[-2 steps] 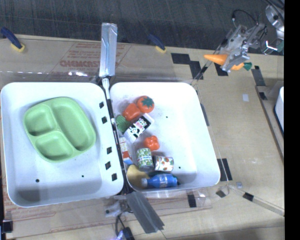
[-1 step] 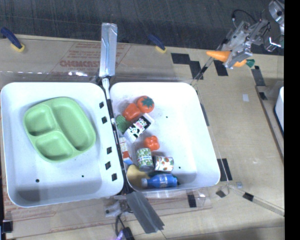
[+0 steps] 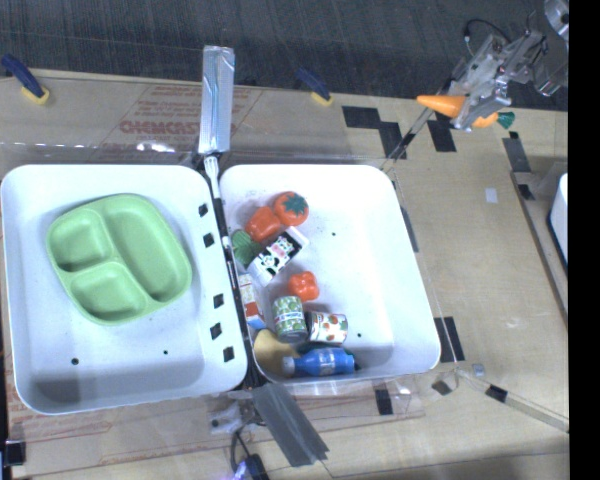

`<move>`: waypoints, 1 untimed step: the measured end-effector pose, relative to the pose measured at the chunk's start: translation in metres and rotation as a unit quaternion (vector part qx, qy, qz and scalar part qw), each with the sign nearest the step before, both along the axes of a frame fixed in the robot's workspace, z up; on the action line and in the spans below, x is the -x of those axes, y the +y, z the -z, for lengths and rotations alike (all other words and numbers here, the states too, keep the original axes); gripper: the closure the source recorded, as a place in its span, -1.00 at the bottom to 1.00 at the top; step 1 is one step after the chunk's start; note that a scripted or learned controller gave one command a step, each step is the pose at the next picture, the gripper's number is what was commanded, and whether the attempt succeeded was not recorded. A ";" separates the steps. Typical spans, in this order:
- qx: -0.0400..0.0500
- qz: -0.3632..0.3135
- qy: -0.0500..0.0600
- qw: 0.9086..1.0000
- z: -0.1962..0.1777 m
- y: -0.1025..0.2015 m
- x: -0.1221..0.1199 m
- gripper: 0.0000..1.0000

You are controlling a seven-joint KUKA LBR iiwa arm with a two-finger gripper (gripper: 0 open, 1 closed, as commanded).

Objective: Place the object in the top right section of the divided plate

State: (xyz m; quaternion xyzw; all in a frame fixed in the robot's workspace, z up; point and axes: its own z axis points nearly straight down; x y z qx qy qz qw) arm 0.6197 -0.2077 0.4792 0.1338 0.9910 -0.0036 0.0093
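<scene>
The green divided plate (image 3: 120, 258) lies in the left white bin (image 3: 40, 368), with two small sections on its left and one large section on its right. My gripper (image 3: 477, 108) hangs high at the top right of the view, beyond the right bin's far corner. It is shut on a toy carrot (image 3: 440, 102). The carrot's orange tip pokes out to the left and its green end (image 3: 506, 120) shows to the right of the fingers.
The right bin (image 3: 410, 288) holds several toys along its left side: a red tomato (image 3: 283, 211), a cow-patterned carton (image 3: 278, 254), a small red piece (image 3: 302, 286), two cans (image 3: 289, 318), and a blue bottle (image 3: 320, 362). A silver taped divider (image 3: 217, 98) runs between the bins.
</scene>
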 end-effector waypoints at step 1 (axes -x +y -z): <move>0.001 -0.001 -0.002 1.000 -0.012 0.000 -0.001 1.00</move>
